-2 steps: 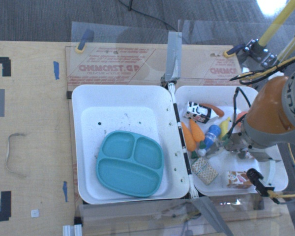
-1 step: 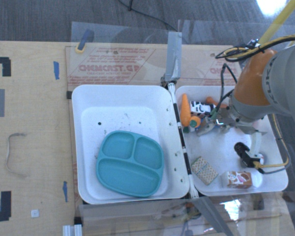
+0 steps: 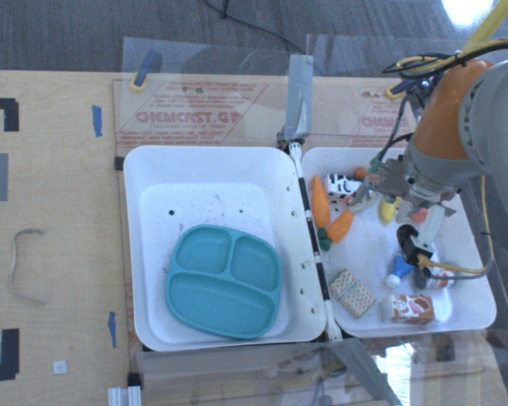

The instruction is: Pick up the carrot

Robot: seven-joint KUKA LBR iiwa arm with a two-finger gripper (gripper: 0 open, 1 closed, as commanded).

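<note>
Here, starting leftmost, we see a teal divided plastic plate (image 3: 224,282) lying well to the left of the black-and-white patched toy (image 3: 345,184), which we take as our landmark. Just left of the toy, a long orange tapered piece (image 3: 320,200) lies along the bin wall. Just below the toy lies a shorter orange plastic carrot (image 3: 341,225) with a green stub at its lower end, apparently touching the long orange piece. We judge the green-ended one to be the target, though the other could also be a carrot. Right of the toy a small yellow piece (image 3: 388,211) comes first, then the gripper (image 3: 416,213), near the toy; whether it is spread or closed we cannot tell.

To pick well, we would travel left past the yellow piece, turn the jaws across the carrot's slanted length, and come down on its thick orange middle, clear of the toy above and the long orange piece beside it.
</note>
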